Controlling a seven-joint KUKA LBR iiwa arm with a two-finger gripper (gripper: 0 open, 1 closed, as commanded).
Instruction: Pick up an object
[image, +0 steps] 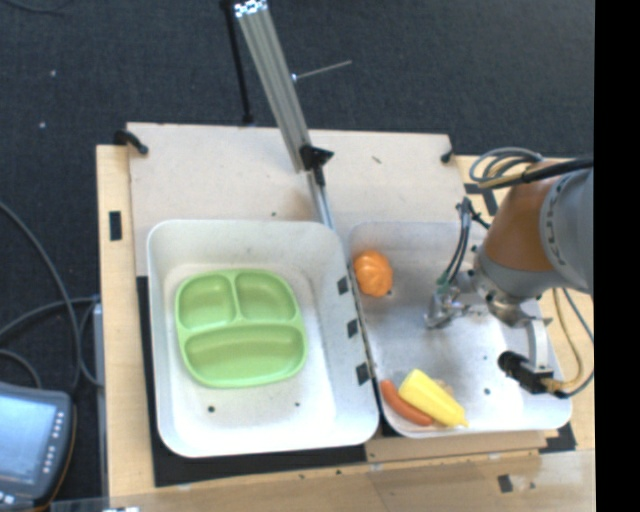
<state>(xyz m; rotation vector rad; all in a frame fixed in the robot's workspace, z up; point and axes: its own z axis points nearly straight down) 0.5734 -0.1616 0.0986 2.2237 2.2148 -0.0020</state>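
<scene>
In the right bin (400, 250) an orange round fruit (373, 273) lies against the left wall near the back. A yellow corn-like piece (432, 398) and an orange carrot (404, 403) lie together at the front edge. My gripper (441, 310) hangs over the middle of the right bin, to the right of the orange fruit and behind the yellow piece. It is seen from above, and nothing shows between its fingers.
The left bin (250, 420) holds a green divided plate (240, 326). A slanted metal pole (285, 95) rises from behind the bins. Cables (500, 165) loop off the arm at the right. A grey monitor (30, 440) sits at the lower left, off the bench.
</scene>
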